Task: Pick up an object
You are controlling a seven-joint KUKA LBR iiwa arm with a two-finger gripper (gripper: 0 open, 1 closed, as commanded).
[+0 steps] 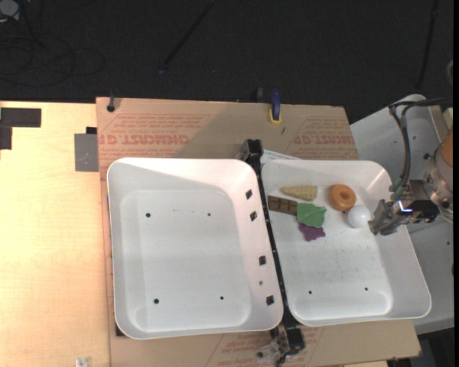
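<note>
The gripper [384,222] sits at the right bin's [352,304] right edge, beside a white ball [358,217]. Near the far edge lie a donut [341,197], wedge [299,193], green piece [311,215] and brown block [282,204].

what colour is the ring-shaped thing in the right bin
Orange-brown: the ring-shaped object shows in the camera view, near the bin's far right corner.

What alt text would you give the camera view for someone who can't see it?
A robot gripper hovers at the right bin's right edge beside a white ball. Nearby lie an orange ring, green and purple pieces, a tan wedge and a brown block.
</note>
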